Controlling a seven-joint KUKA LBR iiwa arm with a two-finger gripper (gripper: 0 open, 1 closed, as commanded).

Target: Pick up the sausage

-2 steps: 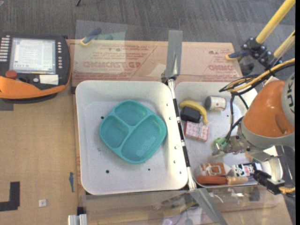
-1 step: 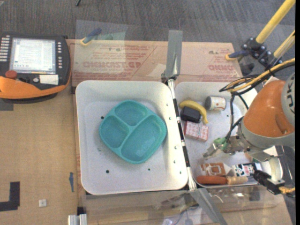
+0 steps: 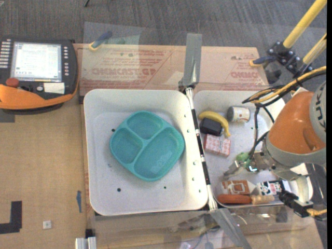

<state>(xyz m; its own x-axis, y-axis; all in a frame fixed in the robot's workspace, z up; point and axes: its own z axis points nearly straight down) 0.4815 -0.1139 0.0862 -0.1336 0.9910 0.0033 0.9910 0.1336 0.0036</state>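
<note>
That thin reddish-orange toy sausage (image 3: 234,198) lies flat along the right white bin's (image 3: 262,119) front edge. Probably light, smooth plastic, likely to roll; I'd pinch mid-length. The end effector (image 3: 244,165) hovers just above it; can't tell its grip state.

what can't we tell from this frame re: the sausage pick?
- Gripper finger state: too small and blurred in the camera view.
- Sausage: right end runs under a small carton beside the arm.
- Right bin: right part covered by the arm.

Grey carpet floor (image 3: 155,9); cardboard-topped bench (image 3: 41,160)
</note>
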